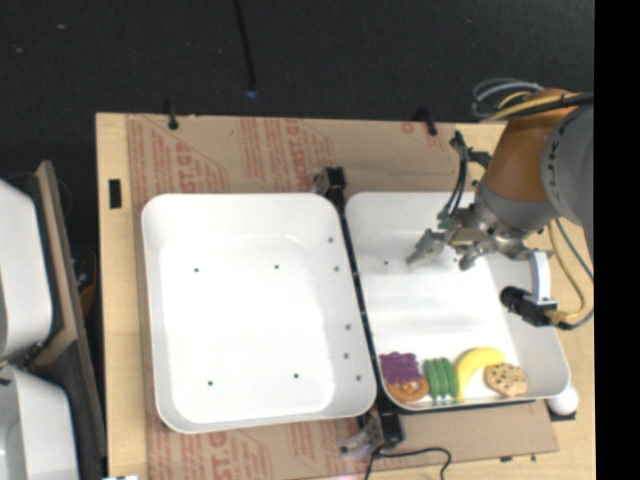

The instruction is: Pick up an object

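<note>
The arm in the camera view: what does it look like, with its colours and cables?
The arm has a grey body with a broad orange band above the wrist. Pale cables loop over its top, and thin dark wires run down beside the wrist. The gripper is grey metal with two slim fingers.

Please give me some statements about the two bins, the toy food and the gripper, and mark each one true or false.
1. The purple toy grapes, green ridged toy vegetable, yellow toy banana and brown toy cookie lie in the right white bin. True.
2. They lie along the bin's far edge. False: the near edge.
3. The gripper holds the banana. False: nothing is between its fingers.
4. The gripper is over the right bin. True.
5. The grapes lie in the left white bin. False: the right bin.
</note>
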Available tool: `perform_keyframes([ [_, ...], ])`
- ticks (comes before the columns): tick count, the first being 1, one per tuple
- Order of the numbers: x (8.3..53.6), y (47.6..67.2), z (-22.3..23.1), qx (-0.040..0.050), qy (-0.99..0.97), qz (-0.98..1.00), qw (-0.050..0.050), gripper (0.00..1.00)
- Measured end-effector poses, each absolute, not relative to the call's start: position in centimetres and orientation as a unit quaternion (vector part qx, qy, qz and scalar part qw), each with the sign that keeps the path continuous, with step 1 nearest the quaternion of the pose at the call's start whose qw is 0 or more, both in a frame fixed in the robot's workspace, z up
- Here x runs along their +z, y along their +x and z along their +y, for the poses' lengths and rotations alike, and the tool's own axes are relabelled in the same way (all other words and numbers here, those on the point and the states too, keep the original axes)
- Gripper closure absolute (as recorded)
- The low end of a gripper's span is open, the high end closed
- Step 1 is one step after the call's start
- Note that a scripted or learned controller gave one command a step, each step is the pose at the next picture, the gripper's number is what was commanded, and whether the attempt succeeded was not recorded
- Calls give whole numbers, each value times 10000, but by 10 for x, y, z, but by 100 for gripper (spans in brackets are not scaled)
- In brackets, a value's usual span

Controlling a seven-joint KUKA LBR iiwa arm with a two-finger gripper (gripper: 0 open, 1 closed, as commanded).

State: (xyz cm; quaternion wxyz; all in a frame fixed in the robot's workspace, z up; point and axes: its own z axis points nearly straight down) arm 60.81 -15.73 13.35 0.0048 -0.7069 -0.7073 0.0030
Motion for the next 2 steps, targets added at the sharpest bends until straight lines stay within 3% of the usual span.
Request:
perform_keyframes([
  [1, 99, 563, -105, 9, -7064, -7078, 21, 0],
  [2, 212, 544, -114, -34, -7318, -6815, -42, 0],
])
